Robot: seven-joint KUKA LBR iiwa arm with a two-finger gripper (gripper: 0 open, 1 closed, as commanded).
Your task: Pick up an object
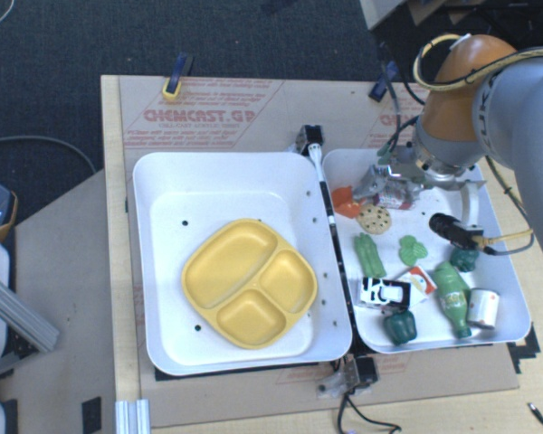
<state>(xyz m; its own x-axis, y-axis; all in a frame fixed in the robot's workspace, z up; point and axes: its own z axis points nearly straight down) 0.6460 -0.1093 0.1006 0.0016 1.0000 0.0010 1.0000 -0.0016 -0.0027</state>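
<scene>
My gripper (386,186) is low over the back left part of the right bin (516,319). Just to its left lies an orange piece (344,202), and a round speckled cookie (373,217) lies directly in front of it. I see nothing clearly held. Nearer the front are a long green vegetable (371,256), a small light green piece (413,247), a black-and-white block (383,291), a dark green pepper (400,326), a green bottle (451,298) and a white cup (482,307).
The left bin (154,242) holds a yellow divided plate (249,283). A small red-and-white item (423,281) and a teal piece (463,260) lie in the right bin. The grey arm (516,98) crosses above that bin's back right corner.
</scene>
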